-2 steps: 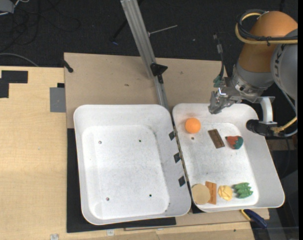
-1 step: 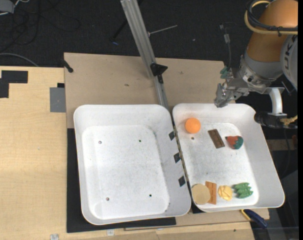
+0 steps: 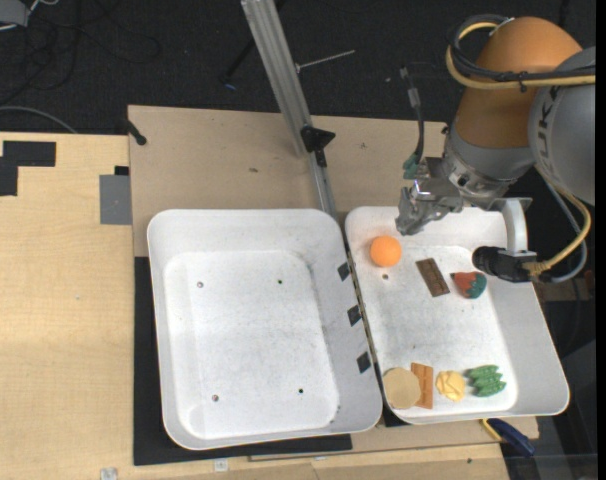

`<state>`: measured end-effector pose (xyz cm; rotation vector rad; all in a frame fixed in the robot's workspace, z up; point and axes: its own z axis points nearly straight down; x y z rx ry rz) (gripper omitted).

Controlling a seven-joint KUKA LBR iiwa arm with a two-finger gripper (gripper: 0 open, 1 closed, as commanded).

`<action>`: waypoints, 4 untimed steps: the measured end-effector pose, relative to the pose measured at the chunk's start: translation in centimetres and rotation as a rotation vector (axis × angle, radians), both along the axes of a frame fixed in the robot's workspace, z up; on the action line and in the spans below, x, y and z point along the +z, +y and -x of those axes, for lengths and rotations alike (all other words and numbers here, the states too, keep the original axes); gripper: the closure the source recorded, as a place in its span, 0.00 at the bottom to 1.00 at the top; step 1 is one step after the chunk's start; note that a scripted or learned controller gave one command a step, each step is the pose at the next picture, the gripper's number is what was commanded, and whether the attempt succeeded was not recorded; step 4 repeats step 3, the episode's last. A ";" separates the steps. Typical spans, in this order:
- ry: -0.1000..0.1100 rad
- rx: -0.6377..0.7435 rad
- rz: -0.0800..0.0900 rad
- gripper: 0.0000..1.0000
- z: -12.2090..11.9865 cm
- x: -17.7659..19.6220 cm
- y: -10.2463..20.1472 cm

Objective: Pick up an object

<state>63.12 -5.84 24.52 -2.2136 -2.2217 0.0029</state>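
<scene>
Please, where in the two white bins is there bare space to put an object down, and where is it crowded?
The left bin has a bare floor from wall to wall. In the right bin, the middle is bare, between the brown block and the front row. Crowded: the front row, from round tan piece to green item, and by the orange ball under the gripper.

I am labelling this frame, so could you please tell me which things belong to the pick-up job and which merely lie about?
Job:
gripper
orange ball
brown block
red piece
round beige piece
yellow piece
green piece

Lying about:
left bin
metal rail
</scene>
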 end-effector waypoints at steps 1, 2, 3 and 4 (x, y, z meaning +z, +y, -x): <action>-0.001 0.000 0.000 1.00 2.1 0.6 5.1; 0.001 0.000 0.001 1.00 3.7 -0.9 9.6; 0.001 0.001 0.001 1.00 5.0 -0.5 14.2; 0.001 0.001 0.001 1.00 5.0 -0.5 14.2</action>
